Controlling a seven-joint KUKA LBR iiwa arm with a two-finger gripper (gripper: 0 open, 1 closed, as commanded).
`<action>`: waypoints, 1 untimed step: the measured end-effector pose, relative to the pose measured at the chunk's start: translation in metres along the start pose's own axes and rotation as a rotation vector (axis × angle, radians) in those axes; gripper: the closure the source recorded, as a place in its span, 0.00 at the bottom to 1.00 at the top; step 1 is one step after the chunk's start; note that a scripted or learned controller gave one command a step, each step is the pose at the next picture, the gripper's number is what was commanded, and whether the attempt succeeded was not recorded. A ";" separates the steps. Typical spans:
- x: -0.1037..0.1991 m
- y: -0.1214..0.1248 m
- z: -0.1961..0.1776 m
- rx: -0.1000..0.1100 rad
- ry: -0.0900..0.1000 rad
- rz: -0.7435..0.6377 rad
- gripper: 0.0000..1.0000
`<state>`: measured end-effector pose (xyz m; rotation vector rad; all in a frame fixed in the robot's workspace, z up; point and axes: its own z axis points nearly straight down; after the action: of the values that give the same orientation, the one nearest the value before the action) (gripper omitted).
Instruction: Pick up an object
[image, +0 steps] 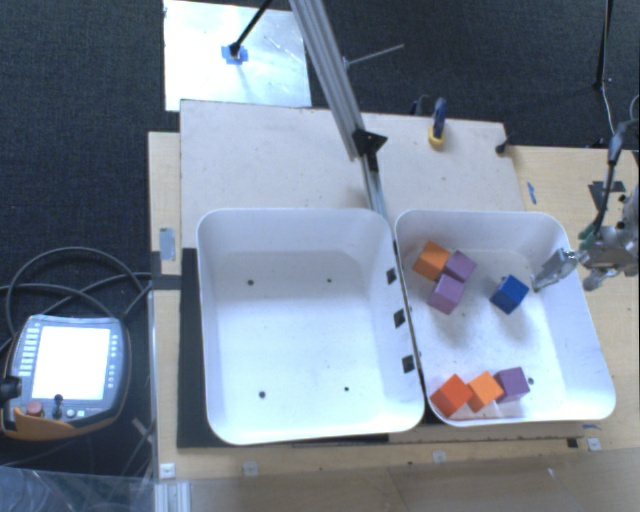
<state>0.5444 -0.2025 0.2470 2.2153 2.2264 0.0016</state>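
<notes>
The gripper (556, 268) sat at the right edge of the right bin (585, 330), just over its rim, with the grey wrist behind it mostly cut off by the frame edge. Could not tell how the jaws stood; the tip was small and blurred, though it appeared to point left into the bin. Nothing was visible between the jaws.

The blue cube (510, 293) lay nearest, just left of the jaws and slightly toward the near side, apart from them, resting on the bin floor. Further left of the jaws were an orange cube (432, 260) and two purple cubes (460, 266) (447, 292), clustered and touching. Well toward the near side of the jaws, along the bin's front wall, were two orange cubes (452, 394) (486, 388) and a purple cube (512, 382) in a row.

The left bin (300, 330) lay far left of the jaws
</notes>
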 end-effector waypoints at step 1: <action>0.000 0.000 0.000 0.000 0.000 0.000 0.00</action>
<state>0.5445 -0.2025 0.2471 2.2153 2.2260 0.0018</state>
